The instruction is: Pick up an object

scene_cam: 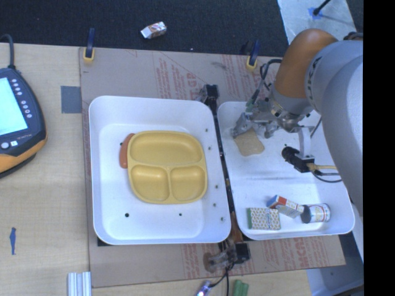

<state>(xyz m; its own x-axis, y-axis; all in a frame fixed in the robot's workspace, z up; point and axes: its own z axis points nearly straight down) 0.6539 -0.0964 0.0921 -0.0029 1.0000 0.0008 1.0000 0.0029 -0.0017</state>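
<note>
While the gripper (248, 127) hovers beside the tan pad (249, 144) in the right bin (345, 226), finger state indiscernible, centre squarely over the pad before descending.

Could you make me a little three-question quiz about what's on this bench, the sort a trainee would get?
1. True or false: the yellow divided plate lies in the left bin.
2. Which lies nearest the gripper? A) the tan flat piece B) the tube C) the patterned packet
3. Fill in: the tube and the patterned packet lie in the ____ bin.

Key
1. True.
2. A; the piece lies just below the gripper in the right bin, the other two along that bin's near edge.
3. Right.
</note>
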